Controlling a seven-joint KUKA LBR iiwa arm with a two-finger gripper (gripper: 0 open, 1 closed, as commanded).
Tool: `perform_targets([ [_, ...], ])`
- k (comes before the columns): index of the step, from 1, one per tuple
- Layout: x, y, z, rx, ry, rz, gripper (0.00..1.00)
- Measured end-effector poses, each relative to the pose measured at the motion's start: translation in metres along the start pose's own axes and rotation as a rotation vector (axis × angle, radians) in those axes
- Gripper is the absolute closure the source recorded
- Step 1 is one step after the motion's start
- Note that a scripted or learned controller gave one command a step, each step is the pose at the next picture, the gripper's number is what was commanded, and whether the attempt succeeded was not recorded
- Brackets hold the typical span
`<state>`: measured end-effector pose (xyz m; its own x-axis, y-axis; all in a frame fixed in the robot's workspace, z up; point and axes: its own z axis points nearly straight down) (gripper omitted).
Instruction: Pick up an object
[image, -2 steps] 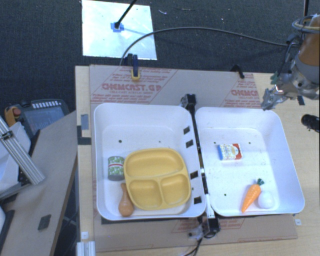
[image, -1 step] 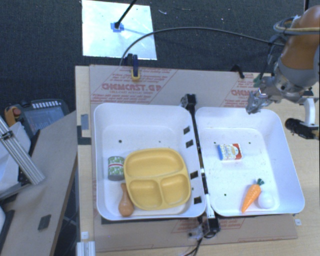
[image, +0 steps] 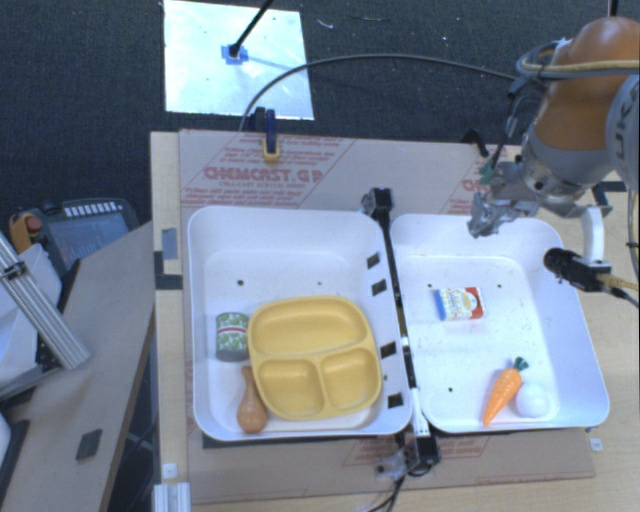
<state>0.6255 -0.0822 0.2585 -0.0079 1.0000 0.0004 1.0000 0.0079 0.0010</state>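
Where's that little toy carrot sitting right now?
The small orange plastic carrot with a green top lies in the right-hand white bin, near its front corner, touching a small white ball and in front of a small printed packet.

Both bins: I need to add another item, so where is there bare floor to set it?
Left bin: free behind the yellow tray; its front is crowded with the can and wooden pear. Right bin: open middle between the small box and the carrot.
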Motion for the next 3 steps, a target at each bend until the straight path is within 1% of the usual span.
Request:
perform_targets([
  [1,0.052,-0.021,-0.004,0.000,0.001,-0.001,1.00],
  [2,0.098,-0.042,0.013,0.002,0.002,-0.001,1.00],
  [3,0.149,-0.058,0.029,0.002,0.001,-0.001,1.00],
])
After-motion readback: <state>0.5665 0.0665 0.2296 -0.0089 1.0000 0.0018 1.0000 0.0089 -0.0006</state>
